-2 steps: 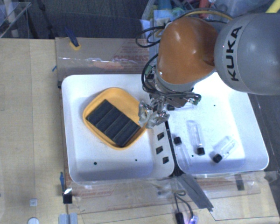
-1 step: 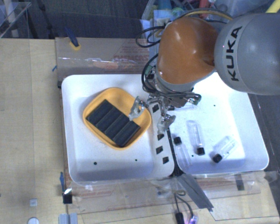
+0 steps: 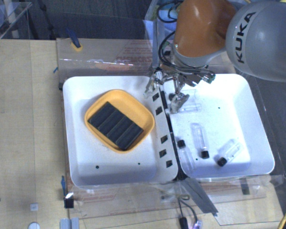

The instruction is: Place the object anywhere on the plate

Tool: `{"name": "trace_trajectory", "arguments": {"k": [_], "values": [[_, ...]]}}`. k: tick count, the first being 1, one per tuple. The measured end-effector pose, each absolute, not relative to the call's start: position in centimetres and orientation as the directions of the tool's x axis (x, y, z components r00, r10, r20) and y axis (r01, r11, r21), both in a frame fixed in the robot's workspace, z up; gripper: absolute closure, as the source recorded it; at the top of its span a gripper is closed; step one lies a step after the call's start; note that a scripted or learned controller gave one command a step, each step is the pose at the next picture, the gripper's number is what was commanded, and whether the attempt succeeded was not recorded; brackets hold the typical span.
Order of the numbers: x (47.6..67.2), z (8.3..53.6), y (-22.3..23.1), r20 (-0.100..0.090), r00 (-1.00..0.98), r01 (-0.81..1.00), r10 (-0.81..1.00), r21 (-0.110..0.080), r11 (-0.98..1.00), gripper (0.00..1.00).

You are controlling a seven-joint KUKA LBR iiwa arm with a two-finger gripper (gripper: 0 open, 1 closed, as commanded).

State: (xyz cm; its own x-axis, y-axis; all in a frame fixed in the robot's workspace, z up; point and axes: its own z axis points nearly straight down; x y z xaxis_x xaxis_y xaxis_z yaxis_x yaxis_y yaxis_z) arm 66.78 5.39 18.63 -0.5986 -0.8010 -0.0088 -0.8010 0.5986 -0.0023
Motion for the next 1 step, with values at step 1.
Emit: {"name": "trace_trajectory", "arguments": {"k": [1], "values": [[66.97, 19.84, 5.52, -0.02, -0.603, -0.798, -0.797, -0.005, 0.603, 1.0]]}}
